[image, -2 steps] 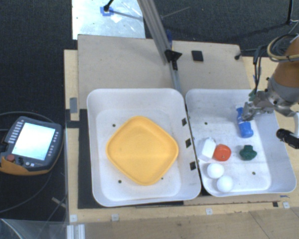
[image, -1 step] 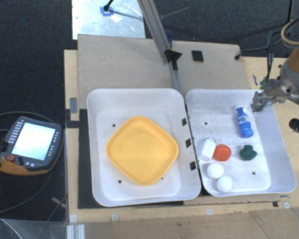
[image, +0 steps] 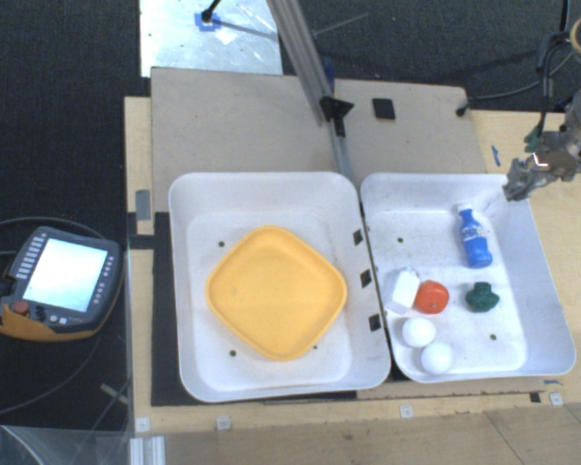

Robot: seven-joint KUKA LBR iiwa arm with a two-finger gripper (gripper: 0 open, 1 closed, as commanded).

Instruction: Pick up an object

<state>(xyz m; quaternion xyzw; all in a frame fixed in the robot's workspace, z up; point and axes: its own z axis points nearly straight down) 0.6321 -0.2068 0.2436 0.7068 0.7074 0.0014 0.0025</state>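
The right bin [image: 537, 260] holds a blue bottle with a white cap [image: 473, 236], a dark green object [image: 481, 297], an orange-red object [image: 431, 297], a white block [image: 404, 290] and two white balls [image: 418, 331] [image: 436, 357]. A yellow square plate [image: 276, 292] lies in the left bin [image: 189, 289]. My gripper [image: 525, 178] hangs over the right bin's far right corner, up and to the right of the blue bottle, with nothing seen in it.
A handheld pendant with a lit screen [image: 58, 281] lies on the floor at the left. A grey pole [image: 305, 46] slants down to a black clamp [image: 336, 109] behind the bins. A brown board [image: 261, 124] lies behind them.
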